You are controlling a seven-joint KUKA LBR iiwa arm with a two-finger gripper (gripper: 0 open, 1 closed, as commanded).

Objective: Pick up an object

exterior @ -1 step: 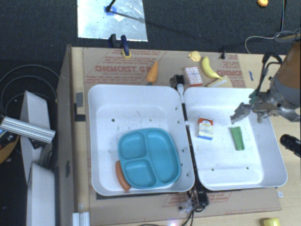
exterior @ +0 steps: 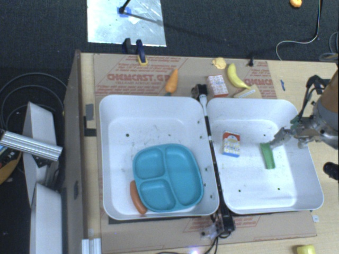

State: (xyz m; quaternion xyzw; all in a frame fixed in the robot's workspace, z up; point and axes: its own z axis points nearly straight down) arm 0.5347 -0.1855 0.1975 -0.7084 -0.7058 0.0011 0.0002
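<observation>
Camera view | gripper above green stick in right bin — cannot tell its state | stick likely light, stiff, smooth — grasp mid-length, across its width

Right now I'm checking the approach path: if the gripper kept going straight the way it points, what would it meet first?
The gripper points left and down over the right bin. The green stick lies just beneath its tip, so probably that first; depth is unclear.
</observation>
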